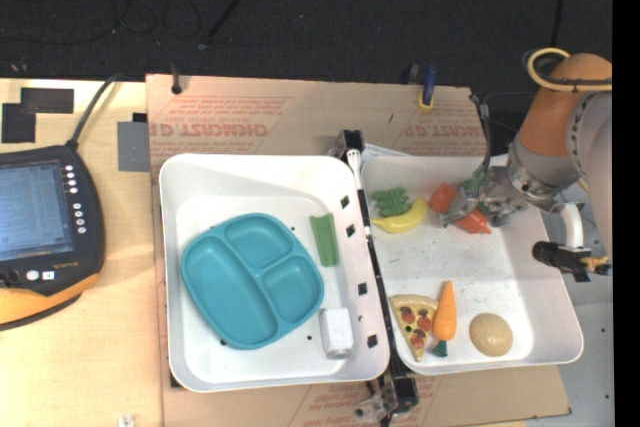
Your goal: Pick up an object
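Observation:
My gripper (pixel 468 206) is low over the far part of the right bin (pixel 520 290), reaching in from the right. It sits right among two red-orange toy pieces: one (pixel 443 196) on its left and one (pixel 476 224) just below it. Whether either piece is held is unclear from this angle. Further left lie a yellow banana (pixel 402 219) and a green leafy toy (pixel 391 200). At the near side of that bin are a pizza slice (pixel 413 321), an orange carrot (pixel 445 309) and a tan round bun (pixel 490 334).
The left bin (pixel 200 180) holds a teal divided plate (pixel 252 280), a green stick (pixel 324 239) and a white block (pixel 336 331). A black divider (pixel 362 255) runs between the bins. A teach pendant (pixel 40 220) lies at the far left of the bench.

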`<action>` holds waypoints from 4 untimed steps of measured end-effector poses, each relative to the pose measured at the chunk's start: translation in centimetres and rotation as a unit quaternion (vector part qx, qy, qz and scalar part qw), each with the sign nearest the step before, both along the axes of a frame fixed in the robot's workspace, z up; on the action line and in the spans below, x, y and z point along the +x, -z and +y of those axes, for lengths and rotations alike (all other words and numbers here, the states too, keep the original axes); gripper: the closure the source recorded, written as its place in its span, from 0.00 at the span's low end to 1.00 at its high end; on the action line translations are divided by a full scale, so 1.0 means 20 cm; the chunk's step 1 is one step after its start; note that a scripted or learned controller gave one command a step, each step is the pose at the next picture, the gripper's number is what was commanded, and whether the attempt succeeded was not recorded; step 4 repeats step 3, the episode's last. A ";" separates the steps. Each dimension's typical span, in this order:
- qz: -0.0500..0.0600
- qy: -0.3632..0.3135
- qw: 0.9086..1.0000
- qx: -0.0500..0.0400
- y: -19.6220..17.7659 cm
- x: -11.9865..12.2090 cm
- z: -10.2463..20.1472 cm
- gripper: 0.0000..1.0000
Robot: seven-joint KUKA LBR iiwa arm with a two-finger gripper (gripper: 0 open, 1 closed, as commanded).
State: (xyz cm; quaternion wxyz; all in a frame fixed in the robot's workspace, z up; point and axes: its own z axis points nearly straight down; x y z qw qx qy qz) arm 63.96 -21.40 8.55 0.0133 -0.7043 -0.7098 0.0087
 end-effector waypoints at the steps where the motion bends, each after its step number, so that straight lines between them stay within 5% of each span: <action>1: 0.005 -0.001 1.000 0.000 -0.04 -0.02 0.00 1.00; 2: -0.013 0.005 1.000 -0.001 -0.35 -0.44 0.21 1.00; 3: -0.014 0.001 1.000 -0.001 -0.58 -0.67 0.70 1.00; 4: -0.014 0.001 1.000 -0.001 -0.58 -0.67 0.70 1.00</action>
